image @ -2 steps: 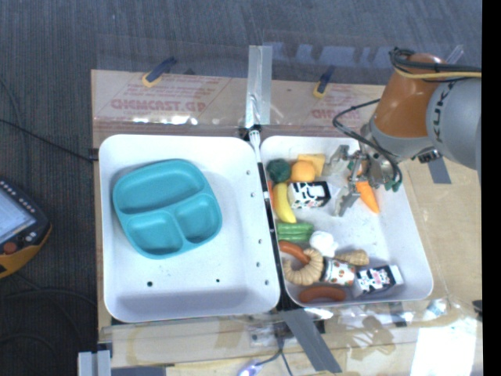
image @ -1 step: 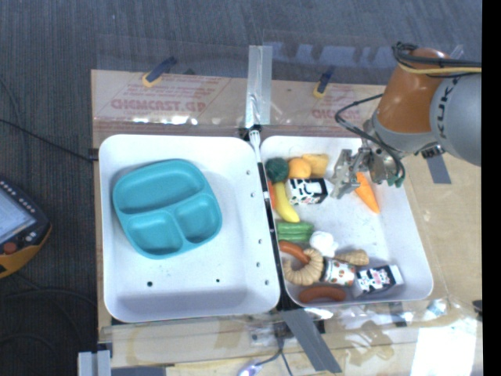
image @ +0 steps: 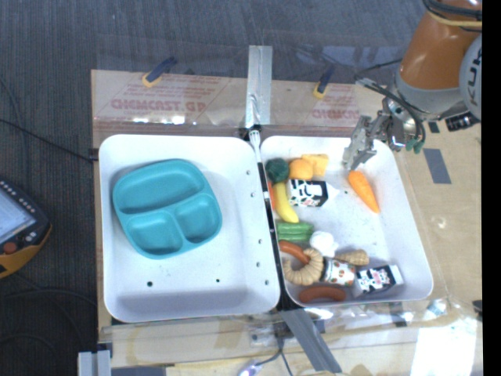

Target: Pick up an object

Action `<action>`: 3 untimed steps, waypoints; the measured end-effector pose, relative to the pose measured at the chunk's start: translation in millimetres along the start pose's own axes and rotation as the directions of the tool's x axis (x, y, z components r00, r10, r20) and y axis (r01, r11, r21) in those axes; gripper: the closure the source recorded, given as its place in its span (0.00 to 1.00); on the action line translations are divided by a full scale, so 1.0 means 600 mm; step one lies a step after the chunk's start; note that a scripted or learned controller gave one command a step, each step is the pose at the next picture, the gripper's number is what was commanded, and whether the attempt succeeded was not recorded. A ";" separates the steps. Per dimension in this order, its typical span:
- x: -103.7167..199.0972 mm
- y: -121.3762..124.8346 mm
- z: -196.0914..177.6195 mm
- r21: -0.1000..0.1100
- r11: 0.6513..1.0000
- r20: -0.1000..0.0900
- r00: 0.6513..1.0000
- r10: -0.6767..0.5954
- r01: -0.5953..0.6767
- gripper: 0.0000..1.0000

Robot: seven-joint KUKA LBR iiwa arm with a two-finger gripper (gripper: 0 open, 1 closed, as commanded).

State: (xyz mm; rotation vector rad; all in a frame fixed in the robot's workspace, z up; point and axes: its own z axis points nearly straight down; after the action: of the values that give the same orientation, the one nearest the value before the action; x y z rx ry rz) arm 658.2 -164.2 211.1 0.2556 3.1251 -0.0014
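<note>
The right bin (image: 407, 233) holds several toy foods: an orange carrot (image: 364, 190), a yellow banana (image: 282, 200), a black-and-white milk carton (image: 308, 193), an orange piece (image: 308, 165), a green cucumber (image: 294, 230), a pretzel (image: 305, 269) and sausages (image: 321, 293). My gripper (image: 356, 153) hangs over the bin's back right part, just above and left of the carrot's top end. Its fingers point down and stand slightly apart, with nothing between them.
A teal divided plate (image: 166, 206) lies in the left bin (image: 141, 288). A metal rail (image: 258, 84) runs up between the bins. Yellow-tipped clamps (image: 159, 70) sit on the cardboard behind. A second small carton (image: 380, 278) lies at the right bin's front.
</note>
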 end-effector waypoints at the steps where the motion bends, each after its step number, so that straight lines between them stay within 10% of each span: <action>1: 0.076 -0.039 0.174 0.002 0.996 -0.002 0.996 -0.088 0.088 1.00; 2: 0.029 -0.101 0.161 0.000 0.999 -0.001 0.999 -0.044 0.044 1.00; 3: 0.029 -0.100 0.162 0.000 0.999 -0.003 0.999 -0.044 0.044 0.00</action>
State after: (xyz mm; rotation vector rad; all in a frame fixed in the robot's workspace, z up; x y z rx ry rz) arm 631.6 -221.0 113.9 0.1868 3.1325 -0.0009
